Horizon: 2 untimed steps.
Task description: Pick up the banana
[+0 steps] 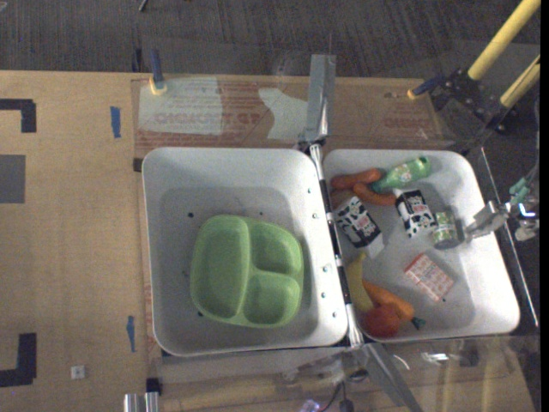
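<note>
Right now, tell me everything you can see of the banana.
The banana is yellow, smooth-skinned and slightly curved. It lies flat on the floor of the right bin, along the left wall, running from near the cow-print carton down toward the viewer. Its lower end is partly covered by the orange carrot and sits close to the red fruit. Its upper end appears to touch the carton. Nothing grips it.

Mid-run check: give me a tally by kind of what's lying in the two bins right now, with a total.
Green divided plate: 1
Cow-print cartons: 2
Banana: 1
Carrots: 2
Red-orange sausage: 1
Green bottle: 1
Small green can: 1
Pink checked packet: 1
Red tomato: 1
Total: 11
</note>
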Tool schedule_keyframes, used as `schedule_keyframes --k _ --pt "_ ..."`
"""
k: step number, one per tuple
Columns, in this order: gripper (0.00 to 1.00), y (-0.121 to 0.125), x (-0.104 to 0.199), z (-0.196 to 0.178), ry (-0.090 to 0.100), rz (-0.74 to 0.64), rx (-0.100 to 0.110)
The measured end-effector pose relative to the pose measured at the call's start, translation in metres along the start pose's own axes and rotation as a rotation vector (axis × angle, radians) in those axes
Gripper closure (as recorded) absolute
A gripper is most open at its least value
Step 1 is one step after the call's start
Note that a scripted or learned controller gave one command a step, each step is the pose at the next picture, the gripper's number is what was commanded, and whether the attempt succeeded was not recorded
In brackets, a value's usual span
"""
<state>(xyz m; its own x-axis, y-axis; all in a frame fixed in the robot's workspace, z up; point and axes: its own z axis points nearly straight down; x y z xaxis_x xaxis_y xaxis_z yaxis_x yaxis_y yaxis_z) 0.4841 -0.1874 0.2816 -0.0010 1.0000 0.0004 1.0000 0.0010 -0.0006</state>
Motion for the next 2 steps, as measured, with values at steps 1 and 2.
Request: schedule_keyframes --k 1,2 --pt "0.00 -0.005 0.052 0.113 0.000 -0.172 -0.001" --pt "0.00 0.036 0.058 0.147 -0.001 -0.136 -0.002"
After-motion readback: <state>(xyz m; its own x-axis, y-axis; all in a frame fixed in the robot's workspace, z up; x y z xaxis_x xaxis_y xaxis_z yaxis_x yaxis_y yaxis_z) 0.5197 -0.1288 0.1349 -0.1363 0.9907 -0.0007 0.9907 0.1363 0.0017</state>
